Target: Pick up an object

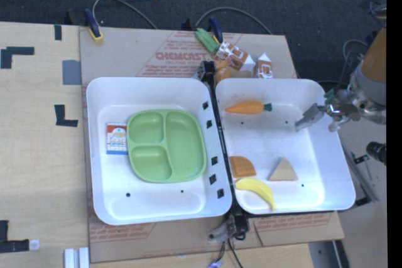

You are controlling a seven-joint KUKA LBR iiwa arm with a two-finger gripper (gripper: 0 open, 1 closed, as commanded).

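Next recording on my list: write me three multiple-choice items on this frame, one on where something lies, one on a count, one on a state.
1. Where does the green divided plate lie?
A. in the left bin
B. in the right bin
C. on the cardboard behind the bins

2. How many things lie in the right bin?
A. two
B. four
C. six

3. What is between the fingers of the gripper?
A. the carrot
B. the banana
C. nothing

Answers:
1 A, it fills much of the left bin beside a small card.
2 B, the carrot, brown bread piece, tan wedge and banana.
3 C, the gripper hangs at the right bin's right side, apart from every item.
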